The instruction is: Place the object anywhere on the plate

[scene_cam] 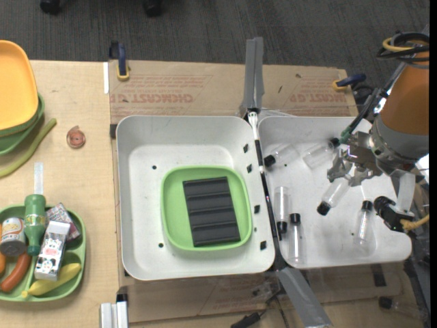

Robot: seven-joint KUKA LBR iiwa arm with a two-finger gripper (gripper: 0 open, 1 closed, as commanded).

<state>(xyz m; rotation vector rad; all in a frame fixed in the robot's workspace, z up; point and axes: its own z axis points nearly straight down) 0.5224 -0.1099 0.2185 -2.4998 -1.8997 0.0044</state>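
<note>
Vial [332,198] looks pinched between the gripper [345,178] fingers over the right bin [389,248], so I'd lift straight before swinging to the green plate [172,203].

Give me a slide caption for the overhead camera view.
Arm's pincer above clear vials in the right bin; green plate waits in the left bin.
</note>
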